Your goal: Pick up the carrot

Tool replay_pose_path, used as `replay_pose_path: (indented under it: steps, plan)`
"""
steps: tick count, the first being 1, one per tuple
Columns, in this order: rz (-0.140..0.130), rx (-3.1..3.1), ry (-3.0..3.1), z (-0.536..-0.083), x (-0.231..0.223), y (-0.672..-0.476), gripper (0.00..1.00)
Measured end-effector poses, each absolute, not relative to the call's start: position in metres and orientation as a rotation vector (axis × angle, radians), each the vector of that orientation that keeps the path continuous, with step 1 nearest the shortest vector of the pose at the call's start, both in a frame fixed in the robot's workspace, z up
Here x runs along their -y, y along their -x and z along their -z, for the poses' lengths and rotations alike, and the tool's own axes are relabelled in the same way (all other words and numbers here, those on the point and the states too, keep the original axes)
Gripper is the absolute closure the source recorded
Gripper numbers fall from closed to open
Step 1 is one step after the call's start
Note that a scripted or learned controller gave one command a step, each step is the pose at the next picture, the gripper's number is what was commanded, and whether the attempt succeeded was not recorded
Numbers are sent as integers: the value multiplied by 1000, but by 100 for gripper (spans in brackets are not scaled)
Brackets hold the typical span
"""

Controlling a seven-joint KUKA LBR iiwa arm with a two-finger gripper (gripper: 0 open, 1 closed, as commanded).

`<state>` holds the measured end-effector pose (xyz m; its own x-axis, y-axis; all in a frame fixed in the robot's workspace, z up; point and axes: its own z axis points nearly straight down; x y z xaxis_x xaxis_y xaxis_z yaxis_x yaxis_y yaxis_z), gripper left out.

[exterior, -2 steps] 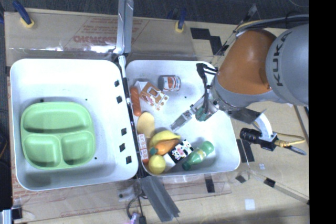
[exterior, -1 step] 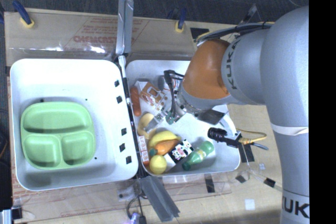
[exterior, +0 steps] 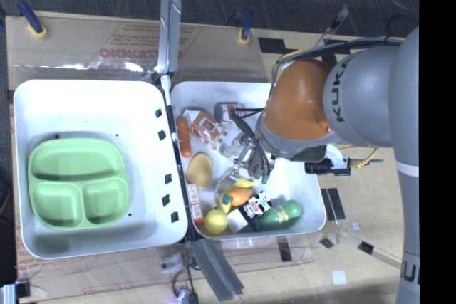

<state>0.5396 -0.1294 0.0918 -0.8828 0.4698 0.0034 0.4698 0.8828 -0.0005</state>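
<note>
Grey KUKA arm (exterior: 370,100) with its orange band (exterior: 299,100) reached in from the right, high over the right-hand shallow white bin (exterior: 313,221), wrist angled down and to the left. Its two-finger gripper (exterior: 246,166) hung low among the clutter near the bin's middle; finger spacing could not be made out against the items beneath, and nothing was visibly held. The small orange carrot (exterior: 240,196) lay just below the gripper, beside a round yellow lemon (exterior: 215,221) and near a dark green bottle (exterior: 280,216). A tan potato-shaped lump (exterior: 200,169) sat left of the gripper, with a reddish sausage-shaped item (exterior: 184,137) along the bin's left wall. The left white bin (exterior: 85,96) held a pale green divided plastic tray (exterior: 77,181).
</note>
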Motion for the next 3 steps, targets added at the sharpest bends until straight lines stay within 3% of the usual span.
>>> replay_pose_path:
  steps: [1,2,3]
  plan:
    - [0,3047,755,-102,129,-540,100]
    - [-1,2990,967,-92,122,-576,100]
    - [-1,2990,968,-92,122,-576,0]
